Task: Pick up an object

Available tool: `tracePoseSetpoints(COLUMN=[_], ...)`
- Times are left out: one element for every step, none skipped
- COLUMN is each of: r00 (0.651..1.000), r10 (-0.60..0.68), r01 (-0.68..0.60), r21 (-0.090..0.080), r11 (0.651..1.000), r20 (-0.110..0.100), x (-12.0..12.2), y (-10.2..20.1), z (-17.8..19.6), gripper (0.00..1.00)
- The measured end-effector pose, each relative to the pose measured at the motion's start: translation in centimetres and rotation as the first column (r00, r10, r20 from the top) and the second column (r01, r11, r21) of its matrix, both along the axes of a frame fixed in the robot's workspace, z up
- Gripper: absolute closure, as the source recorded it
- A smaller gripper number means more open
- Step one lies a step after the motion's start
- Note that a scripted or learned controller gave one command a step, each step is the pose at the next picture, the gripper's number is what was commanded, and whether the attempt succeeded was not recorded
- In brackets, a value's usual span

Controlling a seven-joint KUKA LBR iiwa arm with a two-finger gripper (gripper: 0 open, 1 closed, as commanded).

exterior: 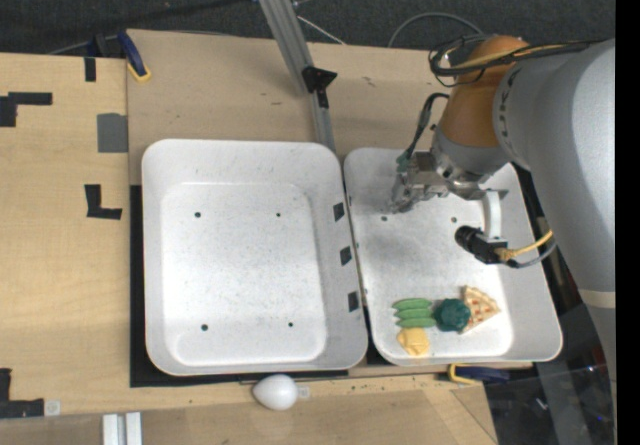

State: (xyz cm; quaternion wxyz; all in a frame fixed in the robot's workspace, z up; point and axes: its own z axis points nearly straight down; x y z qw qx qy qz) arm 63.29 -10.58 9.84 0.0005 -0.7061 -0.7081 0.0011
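Nearby, ribbed green toy [412,309] lies beside round dark-green one [453,315].

A pale wooden desk [60,263] carries black tape marks [98,201] and a grey patch [112,132] at its left, a slanted metal bar [285,23] crossing from the top, and — just below the left bin's front edge — a white egg-shaped thing [276,392].

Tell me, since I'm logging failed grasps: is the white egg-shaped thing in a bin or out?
Out. The white egg-shaped thing lies on the bench beyond the left bin's near rim.
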Motion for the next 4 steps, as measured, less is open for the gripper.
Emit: tracePoseSetpoints(r00=[1.000, 1.000, 1.000, 1.000], r10=[-0.002, 0.000, -0.001, 0.003], r01=[0.002, 0.000, 0.001, -0.003], r21=[0.001, 0.001, 0.000, 0.003], r11=[1.000, 1.000, 1.000, 1.000], r20=[0.004, 0.006, 0.005, 0.002], x=[-0.9, -0.1, 0.0, 0.2], y=[0.0, 0.7, 0.8, 5.8], z=[4.9, 9.8, 13.0, 13.9], gripper=[1.00, 1.00, 1.00, 1.00])
